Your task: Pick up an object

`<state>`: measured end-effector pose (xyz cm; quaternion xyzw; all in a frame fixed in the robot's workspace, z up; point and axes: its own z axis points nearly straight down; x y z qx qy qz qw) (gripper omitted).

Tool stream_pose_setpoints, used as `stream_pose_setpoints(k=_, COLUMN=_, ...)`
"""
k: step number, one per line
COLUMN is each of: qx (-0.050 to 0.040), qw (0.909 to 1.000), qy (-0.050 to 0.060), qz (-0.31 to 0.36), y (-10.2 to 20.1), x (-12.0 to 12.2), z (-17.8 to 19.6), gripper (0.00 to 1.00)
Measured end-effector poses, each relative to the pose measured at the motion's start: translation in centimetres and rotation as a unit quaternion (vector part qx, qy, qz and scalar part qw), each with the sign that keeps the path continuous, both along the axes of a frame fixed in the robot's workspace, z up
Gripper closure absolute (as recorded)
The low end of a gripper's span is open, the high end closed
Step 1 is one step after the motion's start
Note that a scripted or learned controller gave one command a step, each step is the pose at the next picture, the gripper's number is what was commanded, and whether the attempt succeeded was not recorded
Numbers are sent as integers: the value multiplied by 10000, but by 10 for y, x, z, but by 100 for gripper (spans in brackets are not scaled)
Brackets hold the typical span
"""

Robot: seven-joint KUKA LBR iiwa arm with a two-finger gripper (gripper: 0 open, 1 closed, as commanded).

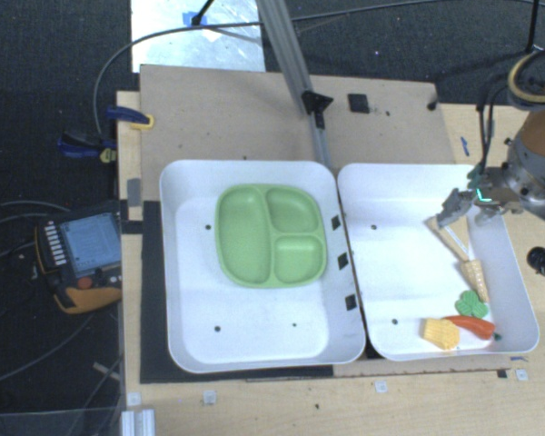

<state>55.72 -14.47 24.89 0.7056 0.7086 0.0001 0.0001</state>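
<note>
Toy food pieces are the candidates here: a beige cone-shaped piece point(473, 274), a green bit point(472, 303), an orange carrot-like piece point(471, 326) and a yellow corn-like block point(441, 334), all in the right white bin point(391, 243). The gripper point(456, 209) hovers in approach, its fingers apparently apart and empty. The cone lies just below the fingers; next comes a descent over it and a closing.

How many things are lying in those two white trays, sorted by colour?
Green: 2, the divided plate in the left bin and a small green piece in the right bin
Tan: 1, the cone-shaped piece
Orange-red: 1, the carrot-like piece
Yellow: 1, the yellow block
Total: 5
</note>
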Motion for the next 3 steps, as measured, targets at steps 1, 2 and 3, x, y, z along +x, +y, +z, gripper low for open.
stream_pose_setpoints(k=1, qx=-2, qw=10000, qy=-10, qz=1, y=0, x=0, z=1, gripper=0)
stream_pose_setpoints(k=2, qx=2, qw=10000, qy=10, qz=-14, y=2, x=-5, z=-43, gripper=0)
stream_pose_setpoints(k=3, qx=2, qw=10000, qy=16, qz=-18, y=-1, x=-15, z=-95, gripper=0)
